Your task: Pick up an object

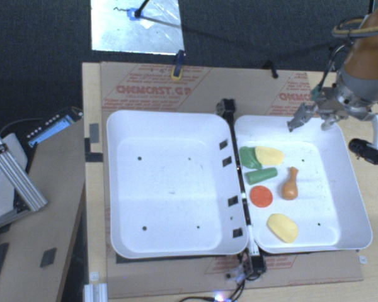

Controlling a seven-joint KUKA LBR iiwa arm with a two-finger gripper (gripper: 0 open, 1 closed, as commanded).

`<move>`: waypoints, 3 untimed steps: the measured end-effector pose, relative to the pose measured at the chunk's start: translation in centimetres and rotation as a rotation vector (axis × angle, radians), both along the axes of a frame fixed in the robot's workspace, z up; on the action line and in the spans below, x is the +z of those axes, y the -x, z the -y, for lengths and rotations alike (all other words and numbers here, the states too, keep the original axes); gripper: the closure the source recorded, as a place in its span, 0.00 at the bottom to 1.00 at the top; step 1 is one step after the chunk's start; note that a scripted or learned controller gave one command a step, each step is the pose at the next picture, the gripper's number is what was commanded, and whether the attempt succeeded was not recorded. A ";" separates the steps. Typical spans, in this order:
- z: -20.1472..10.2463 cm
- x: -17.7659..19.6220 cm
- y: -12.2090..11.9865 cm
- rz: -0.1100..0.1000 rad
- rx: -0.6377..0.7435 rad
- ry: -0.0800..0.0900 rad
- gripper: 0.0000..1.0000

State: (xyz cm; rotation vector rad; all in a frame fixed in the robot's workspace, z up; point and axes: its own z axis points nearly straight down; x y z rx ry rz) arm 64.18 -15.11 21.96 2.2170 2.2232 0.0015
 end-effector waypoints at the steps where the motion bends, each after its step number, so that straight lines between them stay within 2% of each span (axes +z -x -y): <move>1: -6.4 -11.4 5.2 -0.013 0.005 -0.005 0.00; 2: -3.7 -13.3 8.1 0.005 -0.003 0.001 0.00; 3: 0.2 -13.5 9.5 -0.002 -0.005 0.001 0.00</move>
